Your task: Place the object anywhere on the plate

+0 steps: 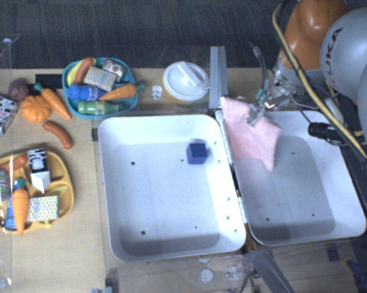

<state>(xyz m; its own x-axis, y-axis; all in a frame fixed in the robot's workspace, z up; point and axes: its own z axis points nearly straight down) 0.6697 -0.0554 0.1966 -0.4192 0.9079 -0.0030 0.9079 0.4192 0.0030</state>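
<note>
the gripper (pixel 257 111) is hanging over the back left corner of the right bin (pixel 312 228), and its fingers are pinching the top edge of a pink cloth (pixel 252 132), lifting it so the rest is draping down onto the bin floor and over the rim between the bins. a blue cube (pixel 197 152) is sitting in the left bin (pixel 164 237). a white plate (pixel 186 81) is lying on the bench behind the bins.

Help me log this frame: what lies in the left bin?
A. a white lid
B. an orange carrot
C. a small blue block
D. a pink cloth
C: a small blue block sits alone on the left bin's white floor, while the pink cloth hangs in the right bin.
</note>
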